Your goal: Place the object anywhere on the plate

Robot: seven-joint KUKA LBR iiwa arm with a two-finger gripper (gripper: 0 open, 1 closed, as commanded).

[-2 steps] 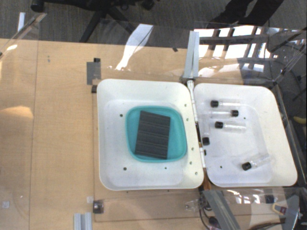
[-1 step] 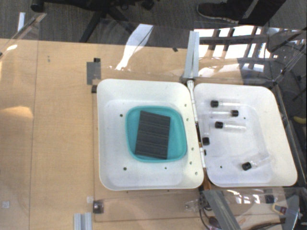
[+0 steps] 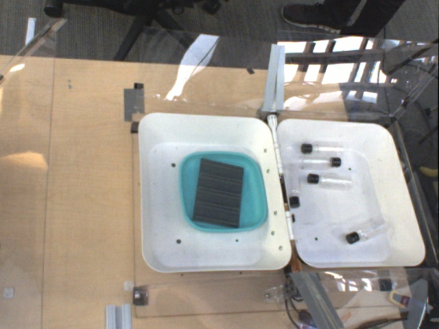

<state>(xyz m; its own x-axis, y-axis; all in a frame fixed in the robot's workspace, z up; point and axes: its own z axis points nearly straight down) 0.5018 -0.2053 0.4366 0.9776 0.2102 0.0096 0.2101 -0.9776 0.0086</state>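
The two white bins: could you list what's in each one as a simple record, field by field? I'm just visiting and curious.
left bin: holds a teal plate near its middle
on the plate: a dark grey ribbed block, lying flat, within the plate's rim
right bin: four clear vials with black caps
vials near the top: two, and, close together
vial in the middle: one
vial near the bottom: one, apart from the others
task state: the block already lies on the plate
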